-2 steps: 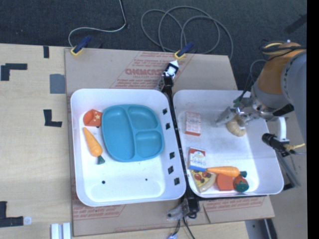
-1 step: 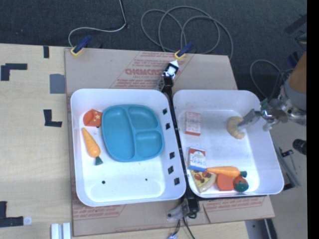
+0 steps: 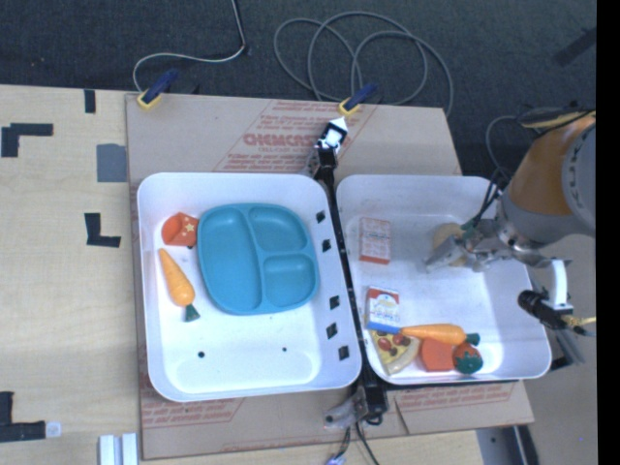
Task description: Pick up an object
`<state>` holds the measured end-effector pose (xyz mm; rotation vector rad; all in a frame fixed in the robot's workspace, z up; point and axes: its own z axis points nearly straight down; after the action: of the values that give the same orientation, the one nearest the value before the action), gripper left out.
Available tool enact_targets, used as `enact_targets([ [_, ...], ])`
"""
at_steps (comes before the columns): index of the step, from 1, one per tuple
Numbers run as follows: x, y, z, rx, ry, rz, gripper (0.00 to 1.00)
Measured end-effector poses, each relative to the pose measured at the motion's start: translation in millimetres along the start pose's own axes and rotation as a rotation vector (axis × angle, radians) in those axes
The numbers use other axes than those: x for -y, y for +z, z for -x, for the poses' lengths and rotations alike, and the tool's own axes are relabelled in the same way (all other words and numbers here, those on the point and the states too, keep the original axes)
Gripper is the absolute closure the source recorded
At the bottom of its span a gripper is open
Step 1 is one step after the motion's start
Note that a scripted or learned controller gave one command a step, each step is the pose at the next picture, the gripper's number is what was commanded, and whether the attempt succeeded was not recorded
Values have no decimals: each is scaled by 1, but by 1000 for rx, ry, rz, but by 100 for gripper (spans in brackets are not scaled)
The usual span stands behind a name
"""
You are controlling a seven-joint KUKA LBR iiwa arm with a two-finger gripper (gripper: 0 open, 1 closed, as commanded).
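Looking down, I see a blue divided plate (image 3: pixel 258 258) in the left bin (image 3: pixel 155 356); the gripper (image 3: pixel 448 250) hovers over the right bin (image 3: pixel 426 197) above toy carrot (image 3: pixel 435 333); grip state unclear.

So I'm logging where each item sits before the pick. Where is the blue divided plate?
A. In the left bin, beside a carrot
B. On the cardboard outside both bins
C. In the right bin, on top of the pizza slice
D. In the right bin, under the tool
A: the blue divided plate lies in the left bin, with a carrot just to its left.
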<state>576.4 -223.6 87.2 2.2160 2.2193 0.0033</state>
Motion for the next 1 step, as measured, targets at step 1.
enact_targets([
  [1,-59,1,-40,-1,-1,1,0],
])
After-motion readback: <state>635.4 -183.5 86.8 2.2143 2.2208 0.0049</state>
